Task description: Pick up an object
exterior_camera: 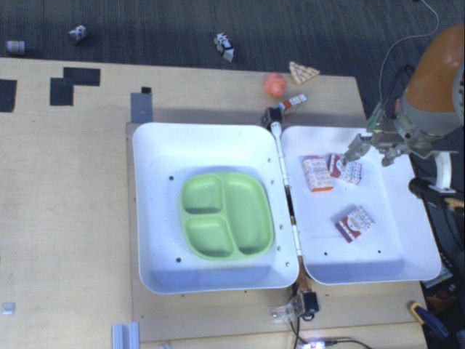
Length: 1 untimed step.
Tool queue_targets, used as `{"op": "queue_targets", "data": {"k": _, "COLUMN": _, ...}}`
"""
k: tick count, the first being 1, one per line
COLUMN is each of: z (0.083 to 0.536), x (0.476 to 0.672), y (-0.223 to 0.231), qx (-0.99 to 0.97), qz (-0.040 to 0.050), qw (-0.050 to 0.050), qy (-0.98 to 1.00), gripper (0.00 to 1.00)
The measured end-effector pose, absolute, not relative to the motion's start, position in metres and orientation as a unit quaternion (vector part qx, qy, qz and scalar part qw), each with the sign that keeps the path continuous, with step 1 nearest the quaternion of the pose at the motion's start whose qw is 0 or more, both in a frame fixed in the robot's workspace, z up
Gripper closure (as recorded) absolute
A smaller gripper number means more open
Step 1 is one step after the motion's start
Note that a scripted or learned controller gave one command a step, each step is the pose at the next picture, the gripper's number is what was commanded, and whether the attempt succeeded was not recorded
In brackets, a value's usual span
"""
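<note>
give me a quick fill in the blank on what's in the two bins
The green plate lies in the ___ bin.
The plate has ___ compartments.
The snack packets lie in the ___ bin.
The gripper hangs over the ___ bin.

Missing words: left; three; right; right

Green divided plate [226,214]; white bins [156,267]; red-white packets [317,174]; orange ball [275,85].

My arm [436,78] is cut off by the right edge of the frame. My gripper [372,145] is blurred at the right bin's upper right. Small bits [224,46] on the dark floor, top, are too tiny to identify.
</note>
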<state>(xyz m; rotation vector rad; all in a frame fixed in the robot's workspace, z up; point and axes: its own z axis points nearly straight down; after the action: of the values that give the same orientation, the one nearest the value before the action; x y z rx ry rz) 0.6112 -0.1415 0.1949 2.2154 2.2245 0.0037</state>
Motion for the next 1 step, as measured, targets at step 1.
{"op": "queue_targets", "data": {"k": 1, "z": 0.0937, "x": 0.6079, "y": -0.1336, "qx": 0.706, "qz": 0.0038, "qw": 0.004, "qy": 0.708, "gripper": 0.0}}
